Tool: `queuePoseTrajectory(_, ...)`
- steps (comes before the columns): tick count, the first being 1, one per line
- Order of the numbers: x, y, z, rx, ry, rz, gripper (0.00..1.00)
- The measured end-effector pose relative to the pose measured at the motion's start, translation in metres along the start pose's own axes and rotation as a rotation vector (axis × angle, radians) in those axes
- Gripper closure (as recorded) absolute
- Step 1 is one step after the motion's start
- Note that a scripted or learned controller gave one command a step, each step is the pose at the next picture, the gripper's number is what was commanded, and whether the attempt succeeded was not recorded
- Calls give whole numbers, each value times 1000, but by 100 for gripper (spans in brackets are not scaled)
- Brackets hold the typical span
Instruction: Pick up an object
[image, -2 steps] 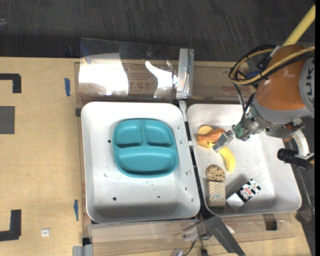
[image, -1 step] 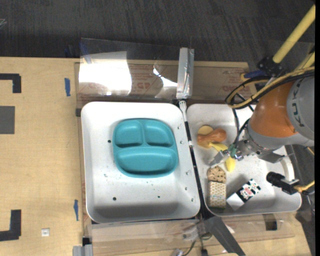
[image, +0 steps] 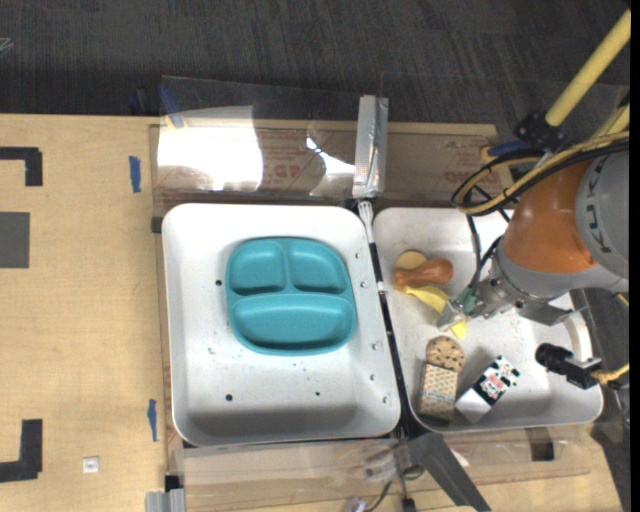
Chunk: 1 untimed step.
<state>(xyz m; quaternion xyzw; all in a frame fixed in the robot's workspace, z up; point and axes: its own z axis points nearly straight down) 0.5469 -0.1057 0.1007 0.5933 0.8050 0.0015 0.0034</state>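
The right bin (image: 560, 400) holds several small objects. An orange-brown pear-shaped toy (image: 424, 269) lies at its upper left, with a yellow piece (image: 430, 297) just below it. A round cookie (image: 445, 351) and a tan waffle-like block (image: 437, 390) sit near the front, and a black-and-white cow-patterned box (image: 490, 385) is to their right. My gripper (image: 466, 304) is low in the right bin, right of the yellow piece and above the cookie. A small yellow bit (image: 457, 328) shows just under its tip.
The left bin (image: 190, 300) holds a teal divided plate (image: 291, 294). The grey arm with its orange band (image: 545, 235) reaches in from the right over the right bin. Cables (image: 500, 175) loop above it. A metal divider (image: 370, 150) stands behind the bins.
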Motion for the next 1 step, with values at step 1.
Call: queuePoseTrajectory(1,69,3,-87,-2,3,58,100)
